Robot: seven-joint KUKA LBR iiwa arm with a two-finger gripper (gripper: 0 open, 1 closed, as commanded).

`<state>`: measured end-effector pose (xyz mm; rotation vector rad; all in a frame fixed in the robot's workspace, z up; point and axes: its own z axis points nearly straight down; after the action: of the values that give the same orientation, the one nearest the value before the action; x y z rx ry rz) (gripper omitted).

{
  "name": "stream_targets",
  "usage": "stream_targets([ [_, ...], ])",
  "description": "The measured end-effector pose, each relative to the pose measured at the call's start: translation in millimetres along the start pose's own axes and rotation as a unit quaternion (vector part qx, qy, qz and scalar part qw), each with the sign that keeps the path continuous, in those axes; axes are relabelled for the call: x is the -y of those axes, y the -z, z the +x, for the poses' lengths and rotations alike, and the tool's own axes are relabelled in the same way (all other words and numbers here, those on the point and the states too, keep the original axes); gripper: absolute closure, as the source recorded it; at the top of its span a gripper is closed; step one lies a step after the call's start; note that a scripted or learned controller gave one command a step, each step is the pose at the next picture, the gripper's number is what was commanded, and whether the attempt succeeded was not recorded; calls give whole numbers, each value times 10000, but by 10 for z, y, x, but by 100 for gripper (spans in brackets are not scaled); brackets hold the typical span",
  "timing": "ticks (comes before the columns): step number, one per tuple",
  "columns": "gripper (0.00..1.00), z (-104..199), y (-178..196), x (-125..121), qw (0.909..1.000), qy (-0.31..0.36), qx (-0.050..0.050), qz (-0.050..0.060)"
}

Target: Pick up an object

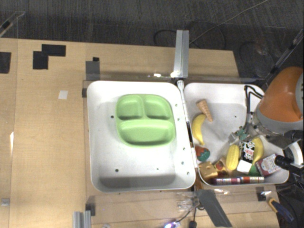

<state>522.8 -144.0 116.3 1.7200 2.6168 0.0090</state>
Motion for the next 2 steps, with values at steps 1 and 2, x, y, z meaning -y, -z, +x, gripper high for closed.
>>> stream_targets([
  [1, 100, 485, 688, -520, 9988, -479, -14, 25],
  [2, 0, 484, 688, -519, 9989, -477, -13, 27],
])
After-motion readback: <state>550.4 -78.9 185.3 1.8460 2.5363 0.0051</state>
